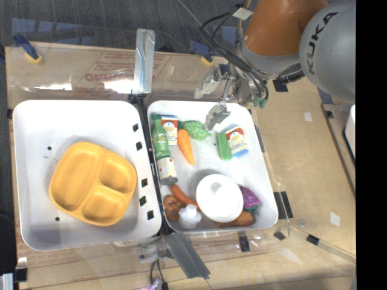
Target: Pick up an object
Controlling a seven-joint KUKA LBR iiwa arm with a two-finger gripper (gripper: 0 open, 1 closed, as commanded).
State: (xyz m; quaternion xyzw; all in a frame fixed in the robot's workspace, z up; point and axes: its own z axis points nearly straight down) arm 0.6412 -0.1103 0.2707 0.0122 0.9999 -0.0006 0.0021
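Note:
My gripper (210,104) hangs over the back edge of the right bin (263,162), just above and right of a green leafy toy (195,130). Its fingers (213,116) stand open with nothing between them. Below it lie an orange carrot (185,145), a green bottle (160,139) and a small green-sided carton (233,142). A red and white box (170,125) sits at the bin's back left corner.
The right bin's front holds a white bowl (219,197), a purple item (249,199), brown sausages (176,199), a small jar (167,169) and a white piece (188,217). A yellow divided plate (92,182) lies in the left bin (30,125).

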